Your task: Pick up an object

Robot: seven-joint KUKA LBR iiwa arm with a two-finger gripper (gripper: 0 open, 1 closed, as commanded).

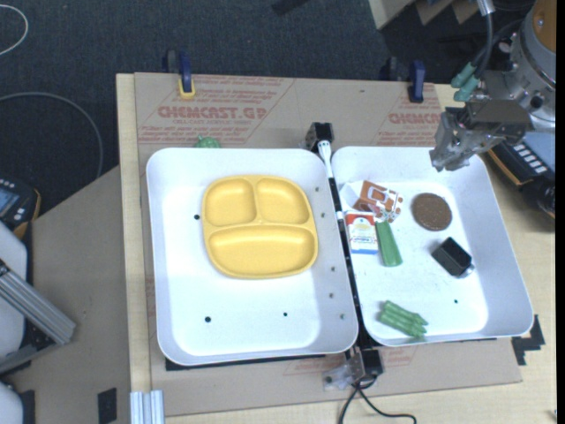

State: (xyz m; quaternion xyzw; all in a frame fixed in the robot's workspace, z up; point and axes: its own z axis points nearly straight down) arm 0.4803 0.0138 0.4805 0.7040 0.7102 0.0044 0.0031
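Your pick has not started to pay off yet: the tool [453, 155] hangs over the far edge of the right bin [503, 276], beyond the brown disc [433, 211] and well apart from it, and nothing sits between its fingers that you can see. Whether those fingers are spread or pressed together, you cannot tell from this slanted view; they blur into one grey mass. Every candidate lies on the bin floor. Taking the brown disc as your marker: the orange-and-white packet [377, 199] lies just to its left, the small red-and-white carton [360, 233] further left and nearer you, with the green marker-like stick [389, 245] touching the carton's right side. The black block [452, 257] sits near the disc on the near side, and the green bundle [403, 319] lies well apart from it toward the near rim. The yellow divided plate [259, 226] rests far left of the disc, in the left bin [177, 281]. By my reading, the whole job remains: choose a target, descend, close and lift.
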